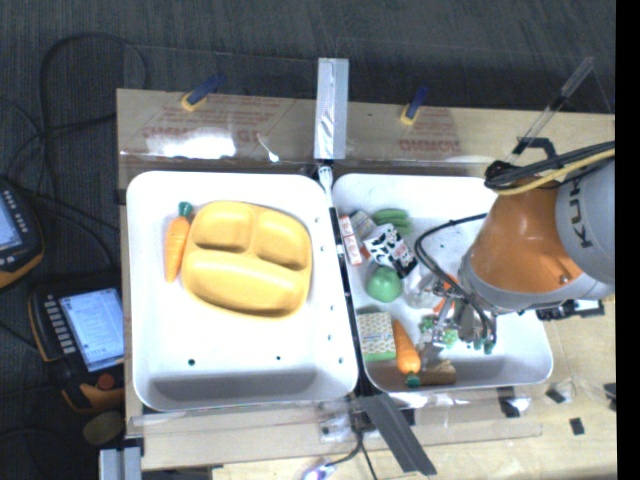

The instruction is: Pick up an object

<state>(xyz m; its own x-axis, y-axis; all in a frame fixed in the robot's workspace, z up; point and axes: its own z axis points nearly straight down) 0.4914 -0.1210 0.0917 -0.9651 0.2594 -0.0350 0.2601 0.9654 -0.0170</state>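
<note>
My gripper (440, 330) hangs low in the right bin (520, 368), below the arm's orange band. It stands just right of a small orange carrot (404, 349) and above a brown piece (437, 373) at the bin's front wall. A green round object (383, 286) lies to its upper left, beside a black-and-white packet (384, 245), a red-and-white packet (349, 238) and a green item (392, 217). A pale green card (375, 334) lies left of the carrot. The arm hides the bin's right half.
The left bin (150, 368) holds a yellow sectioned tray (248, 258) and a second carrot (176, 243) at the tray's left. Black cables (440, 233) loop from the arm over the right bin. A metal divider (331, 118) stands behind the bins.
</note>
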